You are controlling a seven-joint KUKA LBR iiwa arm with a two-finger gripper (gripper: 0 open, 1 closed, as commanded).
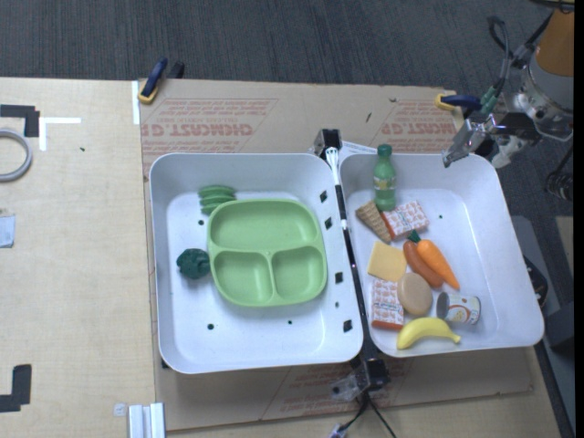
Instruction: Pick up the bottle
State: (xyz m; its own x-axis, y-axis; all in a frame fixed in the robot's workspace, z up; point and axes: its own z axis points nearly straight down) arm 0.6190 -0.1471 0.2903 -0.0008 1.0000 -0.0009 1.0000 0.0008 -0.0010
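Observation:
The bottle (384,179) is small and green with a green cap. It stands upright in the far left corner of the right bin (511,272), close to the divide between the two bins. My gripper (474,156) hangs over the far right rim of that bin, well to the right of the bottle and slightly beyond it. Its fingers (453,156) are spread open with nothing between them.
Just in front of the bottle lie a wafer (371,219) and a red snack pack (404,219). Nearer the front are a cheese slice (387,261), carrot (431,258), bun (415,292), can (459,310) and banana (429,333). The left bin (173,327) holds a green divided plate (267,249) and broccoli (192,263).

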